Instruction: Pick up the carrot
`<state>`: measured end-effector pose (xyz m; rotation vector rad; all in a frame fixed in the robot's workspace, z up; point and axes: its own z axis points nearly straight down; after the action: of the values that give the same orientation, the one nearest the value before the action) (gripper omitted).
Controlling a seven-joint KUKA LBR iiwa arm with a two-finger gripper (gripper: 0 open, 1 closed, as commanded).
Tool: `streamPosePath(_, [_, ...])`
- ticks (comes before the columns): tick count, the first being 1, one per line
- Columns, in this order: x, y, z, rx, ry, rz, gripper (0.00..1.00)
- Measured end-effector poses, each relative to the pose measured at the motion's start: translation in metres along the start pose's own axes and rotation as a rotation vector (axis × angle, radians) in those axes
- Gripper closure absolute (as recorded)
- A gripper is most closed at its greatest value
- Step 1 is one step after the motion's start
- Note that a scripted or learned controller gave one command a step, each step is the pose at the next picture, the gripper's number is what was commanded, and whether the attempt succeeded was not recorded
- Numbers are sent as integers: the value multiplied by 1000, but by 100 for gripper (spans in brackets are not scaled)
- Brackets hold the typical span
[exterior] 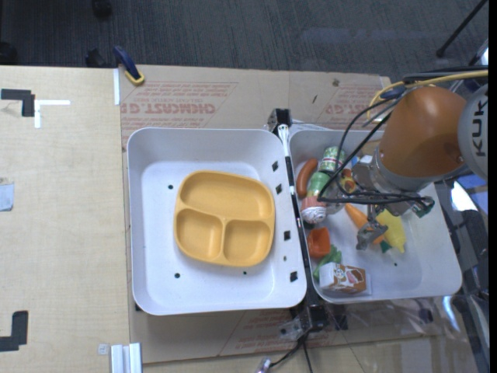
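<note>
1. Dark grey carpet at the top, with a pale wooden bench below and flattened cardboard under the two bins.
2. Left bin, white and shallow, holding a yellow tray with three compartments, tilted a little in the bin's middle.
3. Right bin, touching the left one along a row of black clips, crowded with toy food.
4. Along the right bin's left side: a green bottle lying at a slant, a red sausage-shaped piece just beside it, a small red and white item under the bottle's lower end.
5. Further down: an orange-red piece with a bit of green touching it, then a brown and white pouch near the front wall.
6. Carrot, orange, lying at a slant near the bin's middle, partly hidden under black cables.
7. Yellow piece just right of the carrot, near the gripper.
8. Arm reaching in from the right, its orange band over the bin's upper right part.
9. Gripper pointing down, just beside the carrot's lower end (metal parts small and dark here); cannot tell whether its fingers stand apart or together, and nothing visibly between them.
</note>
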<state>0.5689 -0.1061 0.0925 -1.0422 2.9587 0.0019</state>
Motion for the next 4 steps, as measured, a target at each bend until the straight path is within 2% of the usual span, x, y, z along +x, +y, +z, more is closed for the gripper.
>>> streamPosePath(1, [39,-18,0,1,2,393,0])
streamPosePath(2, [36,-18,-10,3,-3,391,100])
streamPosePath(3, [83,23,0,1,1,70,100])
streamPosePath(4, [83,23,0,2,1,69,0])
